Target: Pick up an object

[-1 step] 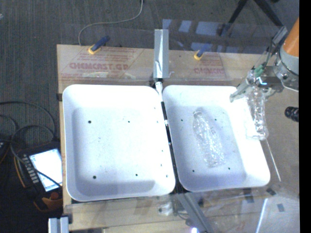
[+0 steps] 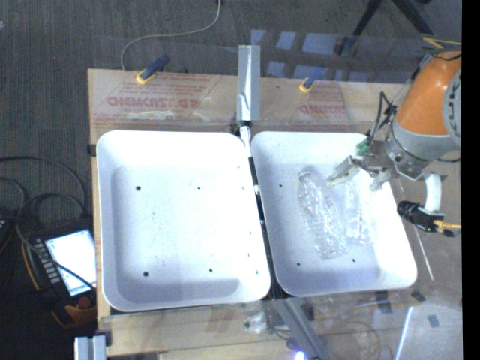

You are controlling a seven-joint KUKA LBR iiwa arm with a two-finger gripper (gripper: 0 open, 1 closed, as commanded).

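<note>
A crumpled clear plastic wrapper [image 2: 330, 216] lies in the right white bin [image 2: 300, 272], from its middle toward its right side. My gripper [image 2: 358, 175] hangs over the upper right part of that bin, just above the wrapper's far end. Its two fingers are spread apart, so it is open, with one fingertip [image 2: 341, 172] pointing left. I see nothing held between them. The orange-banded wrist [image 2: 426, 103] reaches in from the right edge.
The left white bin [image 2: 120, 163] sits beside the right one, with a metal divider post [image 2: 247, 88] behind the seam. Clamps [image 2: 152, 68] hold the back of the board. A tablet [image 2: 69, 257] and cables lie on the floor to the left.
</note>
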